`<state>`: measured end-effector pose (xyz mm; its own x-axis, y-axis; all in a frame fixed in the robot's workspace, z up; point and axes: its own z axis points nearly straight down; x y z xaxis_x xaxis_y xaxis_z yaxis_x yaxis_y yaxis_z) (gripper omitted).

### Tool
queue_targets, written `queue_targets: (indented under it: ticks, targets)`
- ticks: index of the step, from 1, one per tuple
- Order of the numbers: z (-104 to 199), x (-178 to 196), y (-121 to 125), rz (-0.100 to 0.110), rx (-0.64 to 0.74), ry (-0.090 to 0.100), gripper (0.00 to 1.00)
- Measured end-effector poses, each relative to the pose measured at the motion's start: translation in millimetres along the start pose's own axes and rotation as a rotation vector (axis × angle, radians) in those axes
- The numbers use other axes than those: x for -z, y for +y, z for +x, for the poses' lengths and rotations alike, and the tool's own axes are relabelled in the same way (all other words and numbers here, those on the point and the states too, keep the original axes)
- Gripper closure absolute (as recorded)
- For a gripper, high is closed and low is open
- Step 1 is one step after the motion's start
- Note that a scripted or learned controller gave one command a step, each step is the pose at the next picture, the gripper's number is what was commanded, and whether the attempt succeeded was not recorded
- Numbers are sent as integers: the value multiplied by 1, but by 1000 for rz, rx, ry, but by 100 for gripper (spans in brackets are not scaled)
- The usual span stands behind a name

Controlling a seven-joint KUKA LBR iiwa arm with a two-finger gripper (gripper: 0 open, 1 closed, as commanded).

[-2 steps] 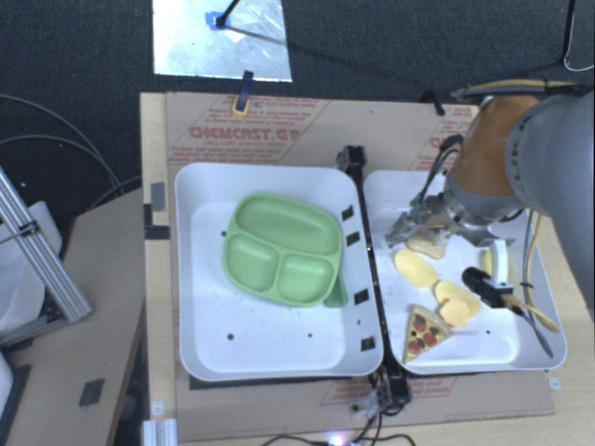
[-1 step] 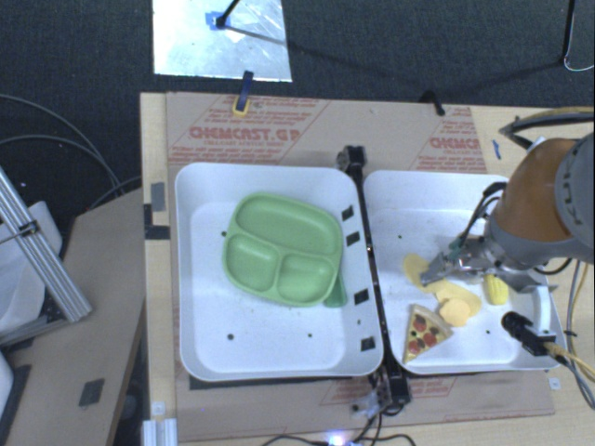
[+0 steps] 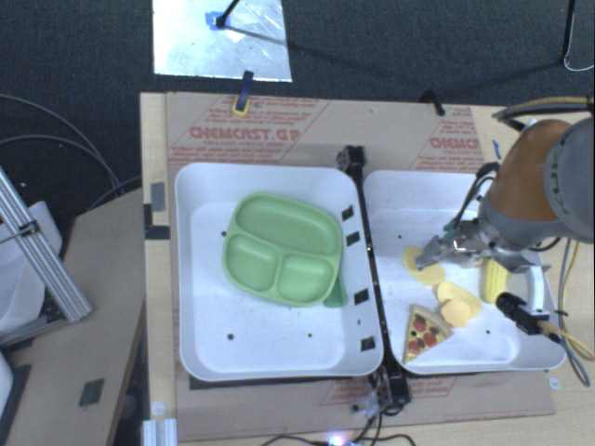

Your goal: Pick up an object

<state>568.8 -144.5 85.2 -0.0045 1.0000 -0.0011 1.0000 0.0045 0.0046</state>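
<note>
Item 1, desk (image 3: 279, 119): carries two shallow white bins side by side, with printed cardboard under them.

Item 2, left bin (image 3: 200, 277): holds one green divided plate (image 3: 282, 249), three compartments, lying flat near the bin's centre. Nothing sits on it.

Item 3, right bin (image 3: 400, 203): holds the toy food. You have a yellow round piece (image 3: 416, 260) near the bin's centre-left, a pale yellow pair of slices (image 3: 456, 303) toward 5 o'clock of it, a pizza slice (image 3: 426, 332) at the bin's 7 o'clock corner, and a corn cob (image 3: 495, 278) partly covered by the arm.

Item 4, end effector (image 3: 433, 254): reaches in from 3 o'clock, low over the right bin, fingers pointing toward 9 o'clock. Whether they are parted or closed you cannot tell at this size, and nothing is visibly held between them.

Item 5, the relation that counts: the yellow round piece lies just at the fingertips, on their 8 to 9 o'clock side, touching or nearly so; which, you cannot tell. It has no clear long axis. The pizza slice is further off at 6 o'clock, its point toward 7 o'clock.

Judgement: the round piece is the likeliest target, and you should expect a short reach toward 9 o'clock. A flat piece may slip from the fingers.
</note>
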Motion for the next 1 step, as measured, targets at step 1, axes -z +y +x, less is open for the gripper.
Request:
queue_targets:
  ticks: [1]
  targets:
    - [11,0,-85,6,-6,2,0]
